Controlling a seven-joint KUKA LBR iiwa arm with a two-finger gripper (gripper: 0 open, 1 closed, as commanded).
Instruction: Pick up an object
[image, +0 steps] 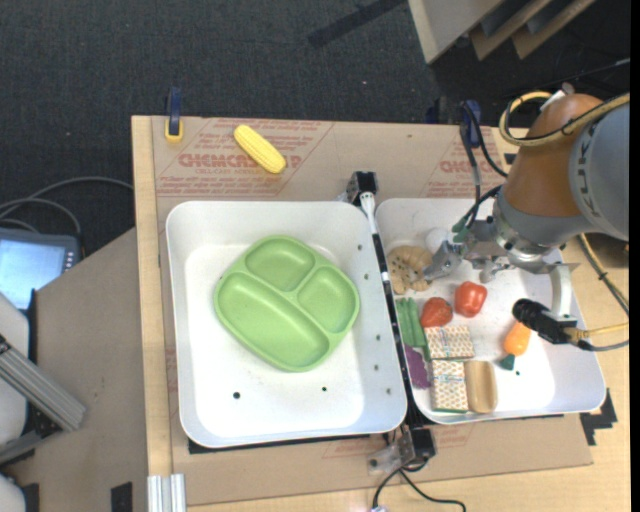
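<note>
My gripper (466, 266) hangs open over the back part of the right bin (580, 395), with nothing between its fingers. A red pepper (470, 297) lies just in front of it, and a red tomato (436, 312) is beside that. A beige lumpy piece (408, 265) sits close to the left finger. Further forward are an orange carrot (516, 340), a green bean pod (410, 325), a purple piece (418, 366), two waffle-like squares (452, 343) and a tan bun (481, 386).
A green divided plate (287, 300) lies in the left bin (200, 390). A yellow corn cob (259, 149) rests on the bench behind the bins. The ridge between the two bins runs just left of the objects.
</note>
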